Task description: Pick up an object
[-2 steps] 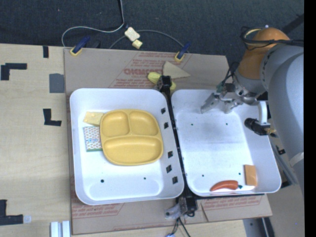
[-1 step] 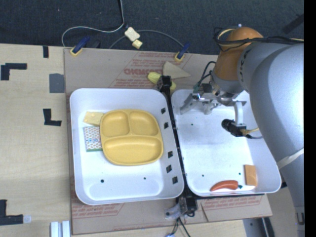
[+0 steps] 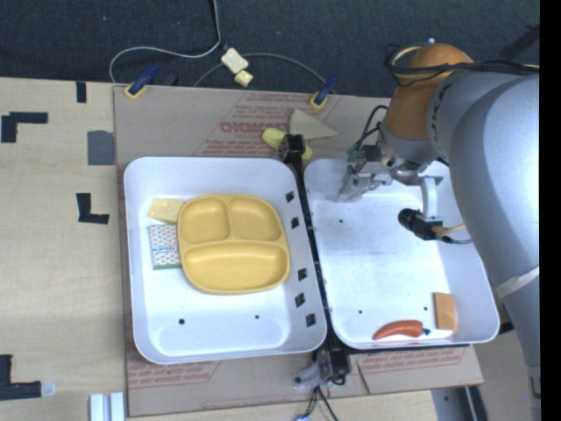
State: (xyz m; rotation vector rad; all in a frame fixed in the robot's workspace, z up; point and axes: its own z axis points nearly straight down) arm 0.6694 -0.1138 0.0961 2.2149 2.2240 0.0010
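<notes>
Over the far-left corner of the right-hand shallow white bin (image 3: 456, 279) hangs the claw (image 3: 358, 181), a small grey metal piece below the orange band of the arm (image 3: 491, 156). Claw state: cannot tell; the tips are too small and blurred against the white floor. Nothing shows between them, so I record no grasp.

Candidate targets in that bin, both at the near edge:
- orange-red sausage-shaped toy (image 3: 399, 330), lying flat, long axis running roughly left-right along the near wall.
- small tan rectangular block (image 3: 444, 310), just right of the sausage toy and close to it, long axis running near-far.

Key relation: both lie well apart from the claw, toward the near-right of it, across the bare floor of the bin. The claw sits at the opposite end of the bin from them.

Taking the claw as landmark again, the left-hand white bin (image 3: 140, 305) lies to its left beyond the black divider (image 3: 302, 226). It carries a yellow three-compartment plastic plate (image 3: 235, 244), with a pale yellow flat piece (image 3: 164, 210) and a small printed packet (image 3: 163, 246) just left of the plate.

Judgement: the sausage toy is the likelier pick; a grasp should close across its short width, near-far. Risk: it lies close to the near wall, leaving little finger clearance.
</notes>
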